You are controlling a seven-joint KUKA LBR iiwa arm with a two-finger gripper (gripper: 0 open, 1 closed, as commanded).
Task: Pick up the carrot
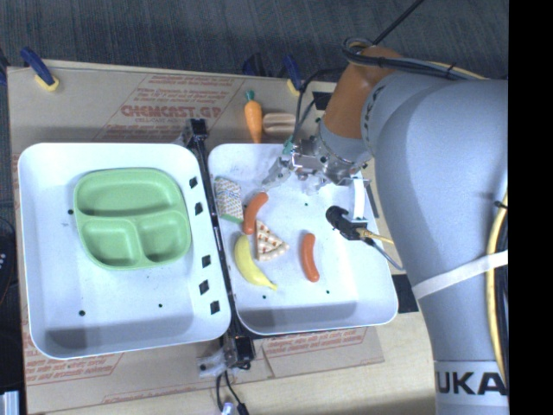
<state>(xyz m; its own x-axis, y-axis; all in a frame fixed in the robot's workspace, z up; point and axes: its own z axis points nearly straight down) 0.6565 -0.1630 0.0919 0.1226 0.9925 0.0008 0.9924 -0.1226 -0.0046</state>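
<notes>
— So, where's your carrot [252,119]?
— Outside the bins; it lies on the printed cardboard [164,102] just behind the right bin [371,292], a smooth orange cone with a green top.
— And the gripper [298,164]?
— Over that bin's back edge; whether it's clenched, you can't tell.
— Inside?
— Two glossy sausages [308,257], a curved banana [251,264], a pizza wedge [270,243]; the left bin [43,318] bears a matte green tray [130,216].

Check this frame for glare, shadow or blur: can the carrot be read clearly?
Camera view: even light, mild softness. The carrot lies on the cardboard beyond the right bin, sharp enough to read, without glare. The arm shades the bin's far corner around the gripper.
</notes>
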